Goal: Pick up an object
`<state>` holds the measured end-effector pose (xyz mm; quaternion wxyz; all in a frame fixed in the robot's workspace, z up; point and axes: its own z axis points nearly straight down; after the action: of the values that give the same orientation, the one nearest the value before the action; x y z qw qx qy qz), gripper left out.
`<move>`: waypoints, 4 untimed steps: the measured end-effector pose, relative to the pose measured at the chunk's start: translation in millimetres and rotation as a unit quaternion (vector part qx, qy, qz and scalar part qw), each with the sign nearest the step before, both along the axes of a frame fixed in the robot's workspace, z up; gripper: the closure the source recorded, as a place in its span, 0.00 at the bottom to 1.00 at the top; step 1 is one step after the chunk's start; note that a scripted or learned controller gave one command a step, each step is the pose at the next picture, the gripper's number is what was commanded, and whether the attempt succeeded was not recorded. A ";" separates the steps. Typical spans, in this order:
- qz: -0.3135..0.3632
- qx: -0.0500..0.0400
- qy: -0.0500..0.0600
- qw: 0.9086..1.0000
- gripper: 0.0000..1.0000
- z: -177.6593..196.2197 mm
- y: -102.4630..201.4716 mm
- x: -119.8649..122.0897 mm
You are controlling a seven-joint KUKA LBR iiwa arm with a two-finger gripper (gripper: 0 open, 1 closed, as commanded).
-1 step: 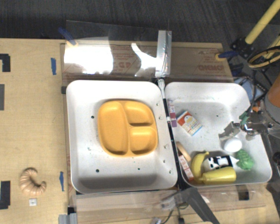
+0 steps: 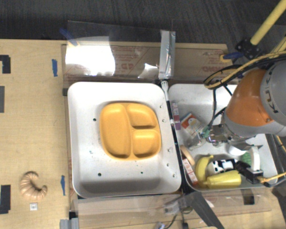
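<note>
— While we start at the far left of the desk (image 2: 28, 128), what lies there?
— A small tan croissant-like toy (image 2: 33, 185) sits alone on the wood, near black tape corners, well apart from both bins.

— And next along?
— Next comes the left bin (image 2: 81, 128), white and shallow, with a yellow divided plate (image 2: 130, 130) lying flat in its middle. It has one long compartment on the left and two smaller ones on the right.

— What about the right-hand side?
— The right bin (image 2: 190, 94) holds a clutter. A crumpled packet with red print (image 2: 189, 123) lies near its left wall, a yellow banana (image 2: 200, 168) curves near the front, and just beside it lie a yellow bottle-like thing (image 2: 224, 179) and a small black and white piece (image 2: 224, 165). A white and green object (image 2: 253, 157) stands to their right.

— Where is the arm?
— The grey arm with its orange band (image 2: 248, 104) reaches in from the right, over the right bin. The jaws (image 2: 210, 134) hang above the bin's middle, just right of the packet and behind the banana.

— Are the jaws holding anything?
— I cannot tell. The wrist and cables hide them, so whether they are spread or closed is unclear.
</note>
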<state>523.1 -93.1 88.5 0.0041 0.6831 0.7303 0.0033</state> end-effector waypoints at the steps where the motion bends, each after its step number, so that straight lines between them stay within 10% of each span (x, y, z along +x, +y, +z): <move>1: 0.063 -0.001 0.004 0.998 0.00 9.1 -82.1 61.0; 2: 0.126 0.000 0.004 0.992 0.00 42.3 -12.0 48.0; 3: 0.234 0.000 0.006 0.972 0.00 10.4 -4.1 31.8; 4: 0.234 -0.001 0.002 0.972 1.00 21.9 -3.7 33.7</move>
<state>556.8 -96.8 110.4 0.0021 0.4932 0.8699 0.0020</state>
